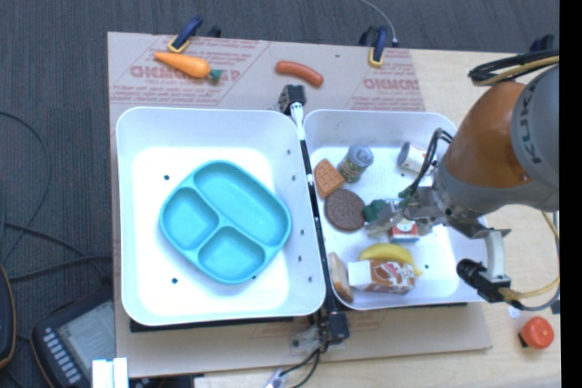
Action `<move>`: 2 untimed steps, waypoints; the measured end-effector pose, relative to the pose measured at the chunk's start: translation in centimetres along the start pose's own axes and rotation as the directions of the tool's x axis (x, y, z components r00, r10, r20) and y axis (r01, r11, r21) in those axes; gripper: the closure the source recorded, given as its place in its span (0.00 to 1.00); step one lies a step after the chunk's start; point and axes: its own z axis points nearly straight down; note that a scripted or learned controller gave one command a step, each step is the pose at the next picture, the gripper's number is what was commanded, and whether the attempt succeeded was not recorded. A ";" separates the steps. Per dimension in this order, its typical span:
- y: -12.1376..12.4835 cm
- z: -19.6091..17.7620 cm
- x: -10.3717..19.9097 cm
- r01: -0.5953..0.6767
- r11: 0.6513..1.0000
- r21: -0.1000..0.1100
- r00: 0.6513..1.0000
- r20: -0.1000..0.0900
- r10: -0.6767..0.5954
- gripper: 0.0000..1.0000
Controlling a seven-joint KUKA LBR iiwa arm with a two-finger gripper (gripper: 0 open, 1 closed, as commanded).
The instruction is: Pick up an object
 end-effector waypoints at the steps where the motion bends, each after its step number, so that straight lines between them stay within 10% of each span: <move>1: -1.5 3.3 2.8 -0.005 1.000 -0.026 1.000 0.016 0.005 0.00; 2: -1.7 3.3 2.9 -0.005 1.000 -0.027 1.000 0.015 0.005 0.00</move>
